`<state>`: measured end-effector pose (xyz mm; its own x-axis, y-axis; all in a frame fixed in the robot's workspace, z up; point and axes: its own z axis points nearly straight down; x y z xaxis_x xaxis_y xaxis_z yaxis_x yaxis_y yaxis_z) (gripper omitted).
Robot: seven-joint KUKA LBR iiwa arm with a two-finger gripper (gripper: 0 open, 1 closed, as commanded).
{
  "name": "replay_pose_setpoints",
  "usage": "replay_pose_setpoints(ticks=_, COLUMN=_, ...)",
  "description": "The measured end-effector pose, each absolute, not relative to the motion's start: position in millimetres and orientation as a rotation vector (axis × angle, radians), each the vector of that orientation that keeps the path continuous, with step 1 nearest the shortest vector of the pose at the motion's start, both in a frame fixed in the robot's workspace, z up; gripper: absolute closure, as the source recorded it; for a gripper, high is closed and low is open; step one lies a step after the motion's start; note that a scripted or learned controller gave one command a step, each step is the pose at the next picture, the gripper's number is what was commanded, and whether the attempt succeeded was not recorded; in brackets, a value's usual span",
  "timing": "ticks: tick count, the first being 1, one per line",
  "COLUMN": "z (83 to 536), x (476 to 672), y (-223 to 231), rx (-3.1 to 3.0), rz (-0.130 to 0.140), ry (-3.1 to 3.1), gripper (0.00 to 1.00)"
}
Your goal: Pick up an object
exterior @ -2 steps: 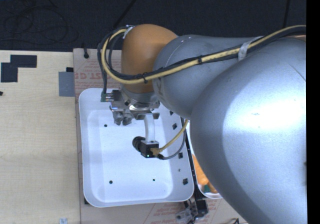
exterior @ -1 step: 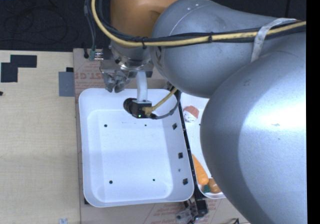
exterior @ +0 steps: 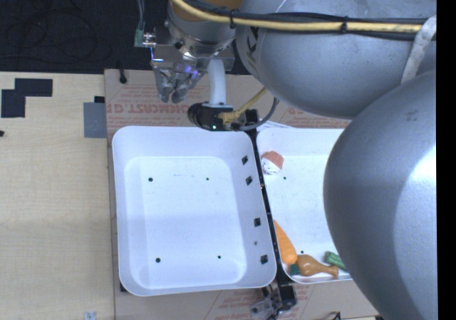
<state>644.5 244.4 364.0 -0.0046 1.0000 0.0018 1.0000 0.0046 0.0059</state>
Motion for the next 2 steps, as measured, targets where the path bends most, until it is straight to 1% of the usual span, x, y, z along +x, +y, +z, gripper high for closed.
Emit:
replay_pose_setpoints(ticks=1, z=167.4, x=641.5, y=207.2, rx=2.228, rz=-0.02, ry=2.223, gripper=1.0)
replay_pose_setpoints(ticks=2, z=212.4, x=575.8, y=246.0, rx=2.219, rz=-0.006, ry=2.23, gripper=1.0)
